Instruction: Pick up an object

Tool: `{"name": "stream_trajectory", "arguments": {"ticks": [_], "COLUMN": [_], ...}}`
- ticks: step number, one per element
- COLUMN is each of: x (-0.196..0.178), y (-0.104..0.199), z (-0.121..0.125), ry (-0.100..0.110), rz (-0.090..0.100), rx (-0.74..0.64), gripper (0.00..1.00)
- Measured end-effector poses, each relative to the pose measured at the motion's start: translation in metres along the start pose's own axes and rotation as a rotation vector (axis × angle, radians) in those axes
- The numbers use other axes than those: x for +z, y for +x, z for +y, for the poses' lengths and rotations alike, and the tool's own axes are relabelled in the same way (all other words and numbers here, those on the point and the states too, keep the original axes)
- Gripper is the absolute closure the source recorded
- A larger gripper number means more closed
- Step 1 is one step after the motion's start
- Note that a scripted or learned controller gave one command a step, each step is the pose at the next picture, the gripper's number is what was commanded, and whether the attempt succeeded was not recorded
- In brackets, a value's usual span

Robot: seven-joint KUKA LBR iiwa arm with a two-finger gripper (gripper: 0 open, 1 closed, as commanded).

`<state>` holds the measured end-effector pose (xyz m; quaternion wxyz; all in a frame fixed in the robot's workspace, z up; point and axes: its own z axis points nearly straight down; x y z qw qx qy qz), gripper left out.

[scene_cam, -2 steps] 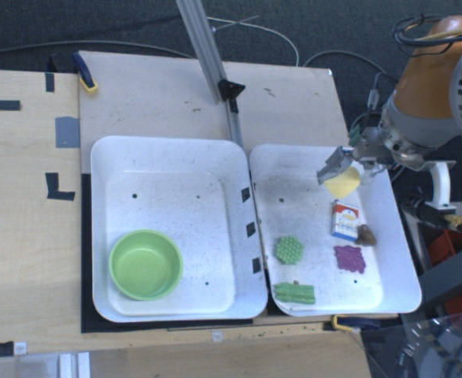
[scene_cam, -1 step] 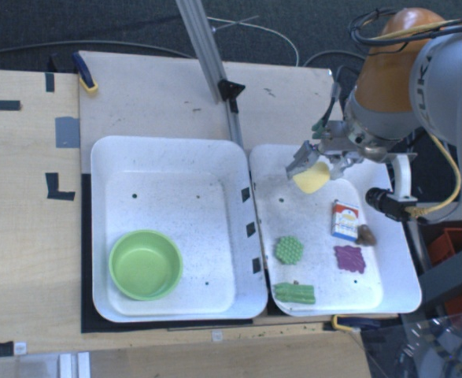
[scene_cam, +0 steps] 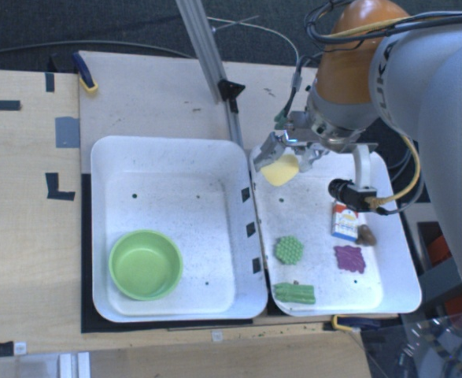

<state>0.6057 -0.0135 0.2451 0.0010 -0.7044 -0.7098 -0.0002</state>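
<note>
While the grey arm (scene_cam: 404, 69) reached in from three o'clock, its gripper (scene_cam: 287, 154) hung over the upper left corner of the right bin (scene_cam: 396, 290), its fingers clasped on a pale yellow soft object (scene_cam: 280, 170) held between them, just beside the wall shared with the left bin (scene_cam: 168, 152). Toward five o'clock from that yellow piece lay a small white, blue and red box (scene_cam: 345, 221) with a brown lump (scene_cam: 366, 234) touching its lower right corner and a purple piece (scene_cam: 349, 257) just below. A round green knobbly item (scene_cam: 289, 250) sat near six o'clock from the gripper, and a green ridged block (scene_cam: 295, 293) lay against the bin's lower edge. A lime-green bowl (scene_cam: 145, 264) stood upright at the left bin's seven o'clock corner on the table (scene_cam: 26, 211)
</note>
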Motion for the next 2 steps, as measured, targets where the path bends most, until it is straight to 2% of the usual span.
{"name": "stream_trajectory", "arguments": {"ticks": [1,2], "x": [-0.001,0.017], "y": [0.053,0.105], "z": [0.014,0.016], "ry": [0.0,0.003], "rz": [0.0,-0.001], "rx": [0.001,0.001], "gripper": [1.0,1.0]}}
